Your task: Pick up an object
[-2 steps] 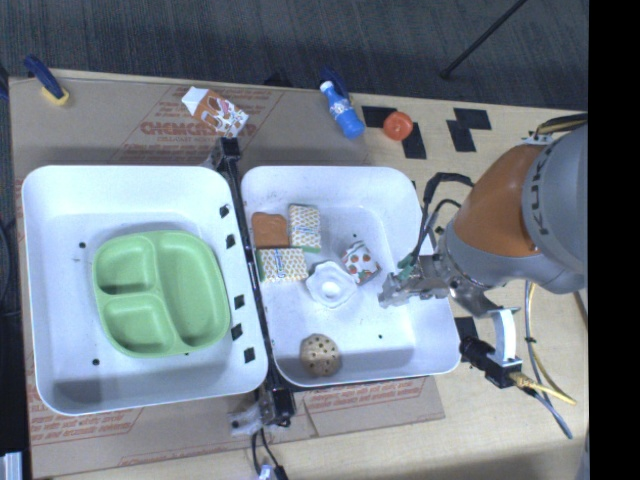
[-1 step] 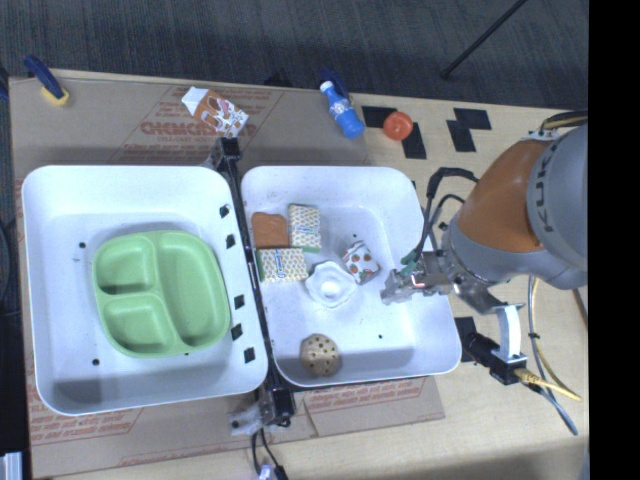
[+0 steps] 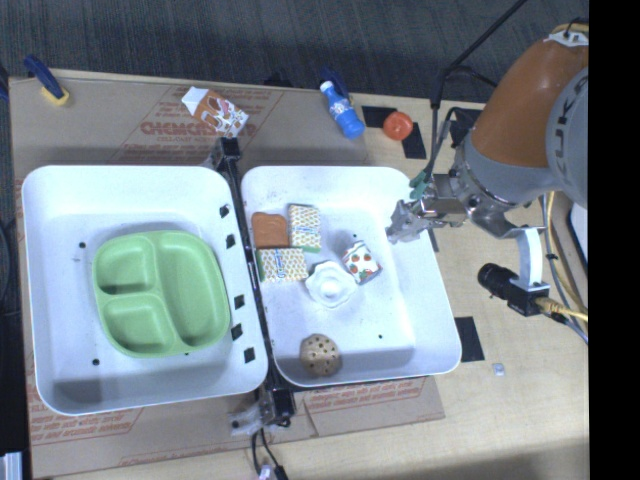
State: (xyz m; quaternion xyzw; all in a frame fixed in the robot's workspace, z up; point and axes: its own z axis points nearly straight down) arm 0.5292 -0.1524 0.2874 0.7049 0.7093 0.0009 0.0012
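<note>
Bench (image 3: 520, 388) w/ cardboard sheet (image 3: 150, 128) under two white bins; sheet's red print partly hidden by the bins. Arm (image 3: 530, 108) comes in from the right, grey w/ orange band, cut off at the frame's right side; its bulk hides part of the bench behind it. Left bin (image 3: 50, 268) holds a green divided plate (image 3: 160, 293), three compartments, lying flat near the bin's middle. Right bin (image 3: 420, 318) holds the small stuff, clustered left of centre: brown block (image 3: 269, 230) touching a patterned packet (image 3: 305, 225); a second patterned packet (image 3: 282, 265) just below them; white cup-like thing (image 3: 330, 286), shape hard to make out against the white floor; small box w/ red dots (image 3: 361, 262) just beside it, tilted; speckled tan ball (image 3: 320, 354) apart from the rest, near the bin's front wall. Gripper (image 3: 405, 223) sits over the right bin's right rim, well apart from the cluster; blurred and small, so can't tell if its fingers are spread or together; nothing seen between them. Outside the bins, on the far side: blue bottle (image 3: 342, 110) lying tilted; orange-red round thing (image 3: 398, 125) near it; small printed carton (image 3: 215, 111) on the cardboard; blue and yellow clamp (image 3: 45, 80) at the far left corner. Black clips (image 3: 228, 153) along the seam between bins; cables at front edge, cut off.
</note>
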